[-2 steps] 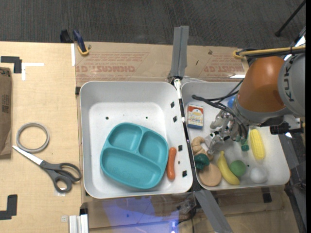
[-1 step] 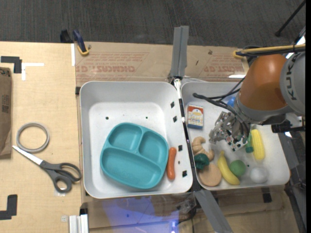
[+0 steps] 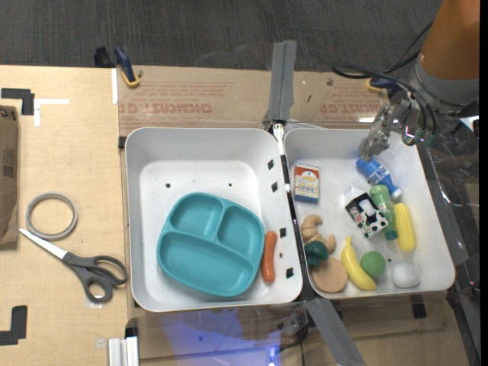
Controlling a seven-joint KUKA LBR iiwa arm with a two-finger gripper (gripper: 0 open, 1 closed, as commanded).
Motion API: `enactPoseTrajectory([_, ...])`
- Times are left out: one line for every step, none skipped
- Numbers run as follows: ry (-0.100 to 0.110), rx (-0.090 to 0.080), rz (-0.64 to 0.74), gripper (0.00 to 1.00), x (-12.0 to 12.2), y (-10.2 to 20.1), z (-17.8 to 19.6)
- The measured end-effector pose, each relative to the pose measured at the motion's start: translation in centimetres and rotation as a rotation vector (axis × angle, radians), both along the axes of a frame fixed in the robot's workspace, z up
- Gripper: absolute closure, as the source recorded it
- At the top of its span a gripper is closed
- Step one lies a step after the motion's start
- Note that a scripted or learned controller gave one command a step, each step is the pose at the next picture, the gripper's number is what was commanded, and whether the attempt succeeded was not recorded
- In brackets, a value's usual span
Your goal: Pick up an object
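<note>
Toys crowd the right bin (image 3: 435, 204), from banana (image 3: 357, 266) and green ball (image 3: 373, 264) in front to the blue bottle (image 3: 377, 171) behind, directly under the gripper (image 3: 379, 139), its jaws' spread indiscernible.

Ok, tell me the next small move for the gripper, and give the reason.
Probably a short drop straight down onto the blue bottle. The gripper hangs just above that bottle's upper end in the right bin, with nothing seen between its fingers, and the bottle is the nearest thing under it. The other toys lie further toward the bin's near side.
</note>
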State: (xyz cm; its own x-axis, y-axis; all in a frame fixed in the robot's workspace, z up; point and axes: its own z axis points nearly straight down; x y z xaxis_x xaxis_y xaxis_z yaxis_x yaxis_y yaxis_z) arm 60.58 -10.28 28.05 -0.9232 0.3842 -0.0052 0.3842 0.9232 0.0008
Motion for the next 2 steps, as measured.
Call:
enactPoseTrajectory([0.005, 0.001, 0.110, 1.00, -6.2, -6.6, -13.4])
enactPoseTrajectory([0.002, 0.001, -0.067, 1.00, -4.4, -4.5, -0.5])
